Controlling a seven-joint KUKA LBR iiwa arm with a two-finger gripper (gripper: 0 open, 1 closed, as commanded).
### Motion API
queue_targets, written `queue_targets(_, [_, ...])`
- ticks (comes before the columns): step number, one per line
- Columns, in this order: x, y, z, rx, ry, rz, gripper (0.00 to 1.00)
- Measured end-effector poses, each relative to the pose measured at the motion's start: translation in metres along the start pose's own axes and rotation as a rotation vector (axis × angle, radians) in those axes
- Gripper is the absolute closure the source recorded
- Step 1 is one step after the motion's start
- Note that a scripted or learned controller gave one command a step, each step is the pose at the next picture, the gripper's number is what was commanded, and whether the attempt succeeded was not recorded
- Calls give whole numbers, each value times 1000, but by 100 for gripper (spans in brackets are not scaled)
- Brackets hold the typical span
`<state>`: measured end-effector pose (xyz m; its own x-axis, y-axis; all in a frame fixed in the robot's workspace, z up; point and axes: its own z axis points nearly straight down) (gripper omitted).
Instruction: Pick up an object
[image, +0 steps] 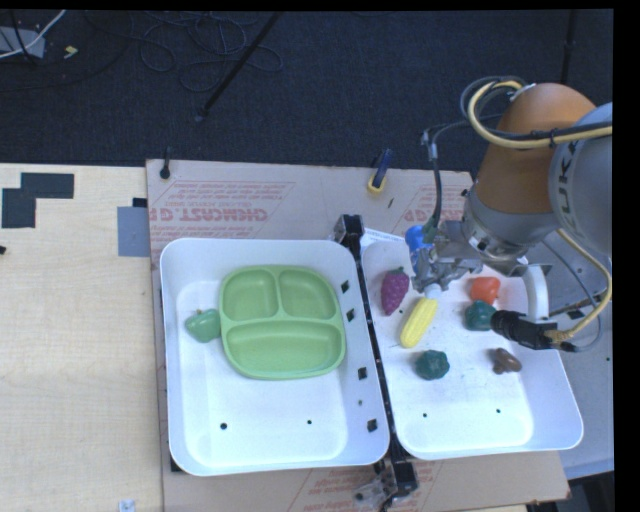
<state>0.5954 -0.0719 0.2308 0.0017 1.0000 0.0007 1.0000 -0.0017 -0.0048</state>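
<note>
My end effector (432, 275), finger state unclear, hovers over the right bin (480, 430), just above a corn cob (418, 321), beside a purple eggplant (394, 291).

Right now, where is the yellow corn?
The yellow corn lies in the right bin, near its left wall, between the purple eggplant and the dark green toy, just below the tool.

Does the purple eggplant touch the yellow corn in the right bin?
Apart. The camera view shows a strip of white bin floor between the purple eggplant and the yellow corn, which lies just to its lower right.
</note>
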Motion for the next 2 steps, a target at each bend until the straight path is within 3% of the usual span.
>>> queue_targets(2, [68, 22, 4, -2, -1, 0, 100])
